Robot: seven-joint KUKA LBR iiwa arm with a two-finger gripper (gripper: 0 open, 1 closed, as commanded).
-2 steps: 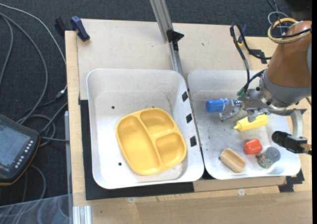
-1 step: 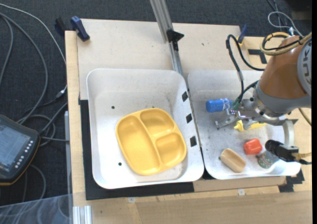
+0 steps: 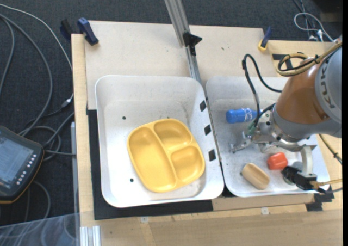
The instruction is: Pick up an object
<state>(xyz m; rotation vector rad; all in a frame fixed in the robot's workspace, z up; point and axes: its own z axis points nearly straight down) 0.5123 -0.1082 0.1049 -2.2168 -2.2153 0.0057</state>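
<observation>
Dark carpet, cables around bench (image 3: 141, 49). Left bin (image 3: 109, 130) holds yellow divided plate (image 3: 166, 154). Right bin (image 3: 231, 179): blue cylinder (image 3: 239, 115), tan block (image 3: 255, 176), orange piece (image 3: 277, 160). Gripper (image 3: 247, 141) between them; finger state cannot tell.

a yellow divided plate (image 3: 166, 154) lay in the left bin (image 3: 109, 95); a blue bottle (image 3: 240, 115), red block (image 3: 277, 160) and tan bun (image 3: 255, 176) in the right bin (image 3: 223, 90).
</observation>
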